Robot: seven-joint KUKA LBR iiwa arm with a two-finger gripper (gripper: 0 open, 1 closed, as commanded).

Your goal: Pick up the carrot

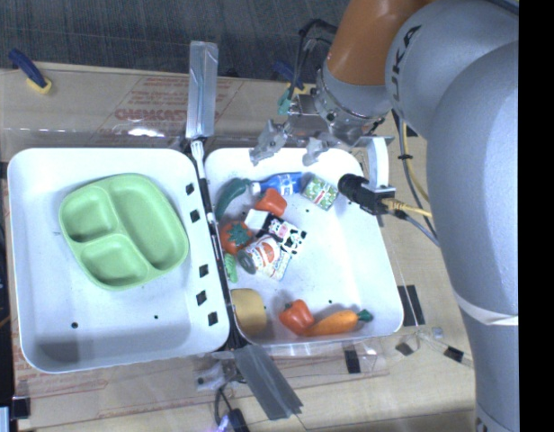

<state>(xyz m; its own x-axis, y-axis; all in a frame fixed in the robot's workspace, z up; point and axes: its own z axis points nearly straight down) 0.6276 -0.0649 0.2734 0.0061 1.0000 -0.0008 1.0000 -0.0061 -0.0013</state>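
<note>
- Carrot [338, 322]: lying flat at the near edge of the right bin [371, 268], orange, green top pointing right, tip touching a red-orange pepper [296, 315] on its left.
- Gripper [287, 147]: hanging over the far edge of the right bin, well apart from the carrot; two fingers [269, 142] spread apart, nothing between them, touching nothing that can be made out.
- Above it, orange band [371, 25] and grey arm [466, 133] coming in from the right; part of a "KUKA" mark readable on the grey shell.
- Black cable plug [362, 193] jutting over the bin's right wall, just near of the gripper.
- Middle of the right bin: a heap of toy groceries touching one another — blue bottle [281, 185], small green-labelled pack [320, 192], black-and-white cow-patterned carton [283, 235], red-and-white can [263, 256] on its side, dark green piece [232, 192], red piece [234, 237]. Print on these too small to read.
- Round tan piece [249, 309] in the near left corner of the right bin, just left of the pepper.
- Left bin [43, 331]: pale green divided tray [124, 230], three compartments, sitting toward the far side.
- Red printing on the cardboard [151, 106] beyond the left bin, seen upside down, not legible.
- Blue clamp [30, 70] at the far left corner.
</note>
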